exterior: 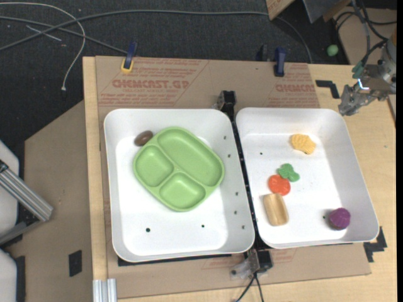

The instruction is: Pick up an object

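The right bin (352,162) holds a yellow piece (303,143), a small green piece (288,172) touching a red-orange ball (279,185), a tan cylinder (275,209) and a purple ball (339,218). My gripper (350,103) hangs at the far right, just outside the right bin's back right corner, well apart from every object. Nothing is seen in it.
The left bin (126,225) bears a green three-part plate (179,168) and a small brown lump (144,138) at the plate's back left. Two clamps (130,56) (279,61) hold the cardboard at the back edge. Cables lie on the dark floor behind.
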### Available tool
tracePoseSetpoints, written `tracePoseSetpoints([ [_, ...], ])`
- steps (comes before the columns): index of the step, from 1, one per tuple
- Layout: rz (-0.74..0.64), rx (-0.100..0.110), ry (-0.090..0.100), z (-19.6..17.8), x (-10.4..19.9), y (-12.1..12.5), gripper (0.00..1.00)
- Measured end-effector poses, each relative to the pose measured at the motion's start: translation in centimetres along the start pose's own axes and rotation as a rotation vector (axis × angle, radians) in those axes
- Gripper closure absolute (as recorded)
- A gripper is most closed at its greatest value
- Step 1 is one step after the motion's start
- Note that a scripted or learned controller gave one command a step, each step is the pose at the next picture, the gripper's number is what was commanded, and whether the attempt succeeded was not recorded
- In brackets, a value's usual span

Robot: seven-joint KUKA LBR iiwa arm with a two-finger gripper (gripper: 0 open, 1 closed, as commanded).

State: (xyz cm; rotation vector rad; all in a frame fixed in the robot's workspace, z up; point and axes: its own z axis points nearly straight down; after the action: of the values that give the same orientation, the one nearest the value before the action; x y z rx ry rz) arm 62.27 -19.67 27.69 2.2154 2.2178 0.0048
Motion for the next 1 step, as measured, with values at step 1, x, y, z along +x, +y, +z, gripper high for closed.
tracePoseSetpoints([
  [1, -0.004, 0.003, 0.003, 0.17, 4.83, 1.45, 1.0],
])
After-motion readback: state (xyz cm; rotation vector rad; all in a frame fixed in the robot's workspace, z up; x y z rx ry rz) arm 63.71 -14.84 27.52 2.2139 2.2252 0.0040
